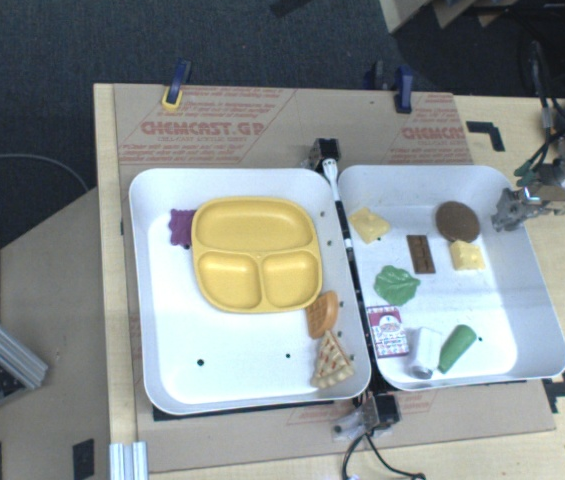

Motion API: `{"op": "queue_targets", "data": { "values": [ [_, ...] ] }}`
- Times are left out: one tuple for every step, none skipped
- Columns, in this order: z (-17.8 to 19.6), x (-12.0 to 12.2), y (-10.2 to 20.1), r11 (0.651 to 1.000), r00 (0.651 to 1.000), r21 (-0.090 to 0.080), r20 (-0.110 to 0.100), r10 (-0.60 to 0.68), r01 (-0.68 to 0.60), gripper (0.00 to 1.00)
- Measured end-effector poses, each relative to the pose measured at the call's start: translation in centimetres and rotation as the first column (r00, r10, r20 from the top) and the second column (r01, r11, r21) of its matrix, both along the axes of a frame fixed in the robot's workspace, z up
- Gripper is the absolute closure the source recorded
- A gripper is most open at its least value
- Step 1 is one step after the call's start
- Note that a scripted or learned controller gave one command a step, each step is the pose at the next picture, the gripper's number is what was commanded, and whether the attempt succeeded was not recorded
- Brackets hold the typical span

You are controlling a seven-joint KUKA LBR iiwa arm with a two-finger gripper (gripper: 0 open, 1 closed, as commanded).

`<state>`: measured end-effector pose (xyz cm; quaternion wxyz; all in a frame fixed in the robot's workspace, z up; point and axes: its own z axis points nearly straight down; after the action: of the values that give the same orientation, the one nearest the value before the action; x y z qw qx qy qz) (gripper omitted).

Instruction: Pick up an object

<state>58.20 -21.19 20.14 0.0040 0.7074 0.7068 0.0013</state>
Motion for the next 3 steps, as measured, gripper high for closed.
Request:
{"op": "queue_targets", "data": {
  "values": [
    [2.6,0.1,-0.1,1.000,1.000,0.001,-0.001,0.001,-0.001,1.00],
    [3.3,1.5,6.0,1.000,1.000,0.005,-0.002,0.008,-0.008,1.00],
    [3.0,3.3,12.1,1.000,1.000,0.005,-0.004,0.008,-0.008,1.00]
  ]
}}
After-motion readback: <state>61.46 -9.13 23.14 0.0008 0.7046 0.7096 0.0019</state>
